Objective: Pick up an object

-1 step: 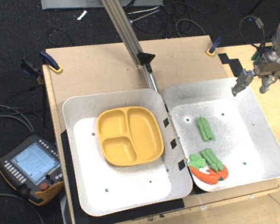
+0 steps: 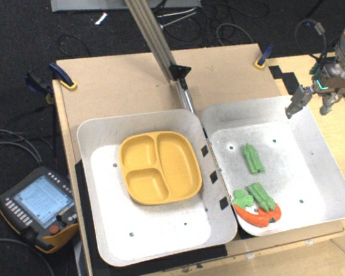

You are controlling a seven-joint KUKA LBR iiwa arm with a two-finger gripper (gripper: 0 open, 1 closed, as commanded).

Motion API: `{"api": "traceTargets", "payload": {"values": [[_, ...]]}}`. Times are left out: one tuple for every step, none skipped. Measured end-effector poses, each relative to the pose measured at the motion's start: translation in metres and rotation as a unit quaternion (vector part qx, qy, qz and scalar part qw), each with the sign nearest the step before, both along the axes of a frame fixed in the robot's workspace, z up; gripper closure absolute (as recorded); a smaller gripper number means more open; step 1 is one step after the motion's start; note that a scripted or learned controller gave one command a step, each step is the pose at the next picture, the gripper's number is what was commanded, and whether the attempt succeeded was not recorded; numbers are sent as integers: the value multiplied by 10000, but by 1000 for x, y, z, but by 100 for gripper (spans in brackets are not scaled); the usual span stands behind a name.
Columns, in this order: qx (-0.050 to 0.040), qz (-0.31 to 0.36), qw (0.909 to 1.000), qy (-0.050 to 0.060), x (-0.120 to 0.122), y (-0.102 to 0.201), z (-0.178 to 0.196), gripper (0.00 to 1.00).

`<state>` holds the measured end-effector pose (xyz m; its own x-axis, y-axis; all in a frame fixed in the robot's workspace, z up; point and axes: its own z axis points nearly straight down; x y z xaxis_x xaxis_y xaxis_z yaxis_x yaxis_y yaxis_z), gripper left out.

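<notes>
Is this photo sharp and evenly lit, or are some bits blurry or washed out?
In the camera view the light is even and soft: the yellow plate and the green toys look sharp, with faint shadows. The white bins look bright but keep their speckle. The gripper at the right edge looks slightly soft.

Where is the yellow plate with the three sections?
The yellow plastic divided plate lies in the left white bin, toward its upper right part, close to the edge shared with the right white bin that holds the green and orange toy vegetables.
</notes>
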<state>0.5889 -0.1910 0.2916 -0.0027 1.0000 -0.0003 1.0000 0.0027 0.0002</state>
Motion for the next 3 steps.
{"api": "traceTargets", "payload": {"values": [[6, 4, 10000, 29, 0, 11, -56, 0], [5, -15, 10000, 31, 4, 4, -116, 0], [10, -12, 10000, 30, -2, 14, -173, 0]]}}
